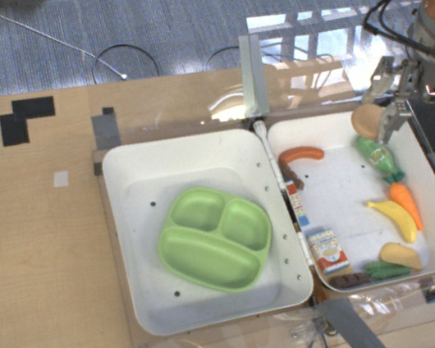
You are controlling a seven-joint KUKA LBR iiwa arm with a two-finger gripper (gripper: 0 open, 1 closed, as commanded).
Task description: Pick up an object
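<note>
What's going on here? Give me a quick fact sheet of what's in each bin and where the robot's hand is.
left bin: green divided plate
right bin: sausage, green bottle, carrot, banana, small carton, other play food
hand: over the right bin's far right corner, beside a tan round item
hand's grip: cannot tell

a robotics lab: two white bins [141, 307] fixed on a plywood bench [42, 266], loose cables [126, 56] upper left, toy food.
</note>
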